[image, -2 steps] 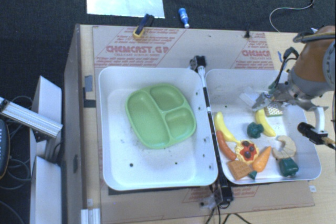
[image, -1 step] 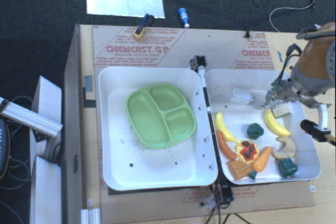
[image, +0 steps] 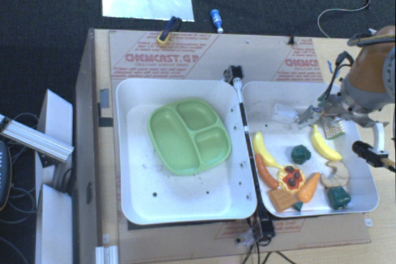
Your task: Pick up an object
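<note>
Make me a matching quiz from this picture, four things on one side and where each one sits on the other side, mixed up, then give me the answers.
Things:
1. green divided plate
2. toy pizza slice
3. blue marker
4. gripper

Places:
A. on the dark floor beyond the bench's far edge
B. over the right bin, near its far right part
C. in the left bin, around its middle
D. in the right bin, between a toy hot dog and a toy carrot

Pairs: 1-C, 2-D, 3-A, 4-B
</note>
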Tool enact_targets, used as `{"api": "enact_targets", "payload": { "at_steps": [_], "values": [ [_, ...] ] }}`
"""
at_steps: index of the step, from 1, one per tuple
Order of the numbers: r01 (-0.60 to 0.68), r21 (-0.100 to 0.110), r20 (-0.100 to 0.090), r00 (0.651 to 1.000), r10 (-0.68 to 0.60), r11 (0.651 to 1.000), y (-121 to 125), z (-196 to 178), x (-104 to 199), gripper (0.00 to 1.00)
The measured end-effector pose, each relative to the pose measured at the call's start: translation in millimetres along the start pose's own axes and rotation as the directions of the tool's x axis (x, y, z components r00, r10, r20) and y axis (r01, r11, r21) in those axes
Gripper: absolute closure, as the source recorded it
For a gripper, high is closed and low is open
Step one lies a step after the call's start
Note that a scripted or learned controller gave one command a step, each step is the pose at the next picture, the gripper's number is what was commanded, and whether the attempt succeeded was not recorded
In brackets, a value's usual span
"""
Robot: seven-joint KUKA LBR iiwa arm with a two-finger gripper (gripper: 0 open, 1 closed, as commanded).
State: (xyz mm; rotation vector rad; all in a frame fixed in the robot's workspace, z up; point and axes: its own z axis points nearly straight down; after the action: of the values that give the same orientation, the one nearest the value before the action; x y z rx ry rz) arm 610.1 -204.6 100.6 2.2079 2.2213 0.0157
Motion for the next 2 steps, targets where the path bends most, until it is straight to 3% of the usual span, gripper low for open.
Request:
{"api": "enact_targets", "payload": {
  "at_steps": [1, 2],
  "values": [
    [0.001, -0.006, 0.006, 1.000, -0.001, 1.000, 1.1, -11.1, -1.8, 1.00],
    [0.001, -0.005, 0.005, 1.000, -0.001, 1.000, 1.1, -11.0, -1.7, 0.00]
  ]
}}
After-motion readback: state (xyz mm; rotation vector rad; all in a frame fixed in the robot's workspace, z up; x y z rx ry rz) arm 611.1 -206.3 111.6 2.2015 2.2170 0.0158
